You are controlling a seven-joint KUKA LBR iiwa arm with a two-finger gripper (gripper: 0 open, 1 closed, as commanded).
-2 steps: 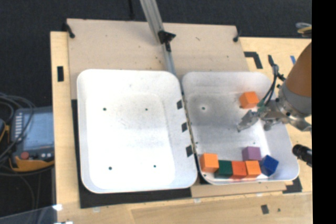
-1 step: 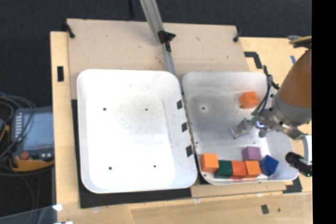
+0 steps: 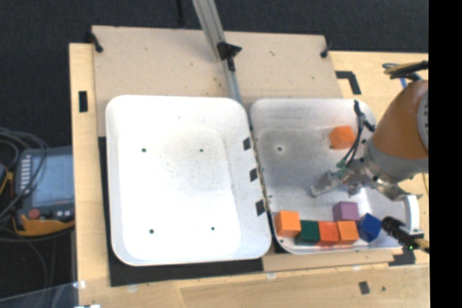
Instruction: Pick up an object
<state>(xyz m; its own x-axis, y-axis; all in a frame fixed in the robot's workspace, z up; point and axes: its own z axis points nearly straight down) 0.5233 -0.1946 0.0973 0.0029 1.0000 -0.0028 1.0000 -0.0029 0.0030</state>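
Bench with 2 shallow white bins side by side. Left bin [image 3: 180, 177]: bare white floor with a few dark specks. Right bin [image 3: 289, 126]: holds 7 blocks. 1 orange block [image 3: 342, 137] lies toward the far right of this bin, apart from the rest. Along the near wall, left to right: orange block [image 3: 289, 221], green block [image 3: 309, 232], orange block [image 3: 329, 232], orange block [image 3: 347, 230], blue block [image 3: 369, 226]. 1 purple block [image 3: 346, 210] sits just behind that row. Gripper [image 3: 323, 186]: low over the right bin's middle, between the far orange block and the near row, nothing seen grasped; whether it is released or clenched, cannot tell. Arm enters from the right.
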